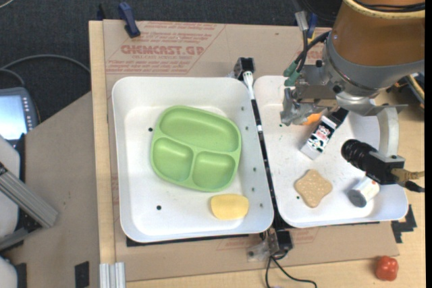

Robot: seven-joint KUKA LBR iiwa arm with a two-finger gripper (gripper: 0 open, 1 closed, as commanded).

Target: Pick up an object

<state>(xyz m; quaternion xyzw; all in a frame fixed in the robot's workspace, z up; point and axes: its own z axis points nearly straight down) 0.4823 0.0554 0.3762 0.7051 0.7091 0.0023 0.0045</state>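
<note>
Cardboard-topped bench (169, 44), two white bins: my gripper (297, 108) hangs in the right bin (337, 216) beside a small carton (319, 138); finger spacing indeterminable.

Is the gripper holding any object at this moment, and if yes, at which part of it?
It cannot be told. The gripper is low in the right bin, beside an orange object, but nothing shows between its fingers.
</note>
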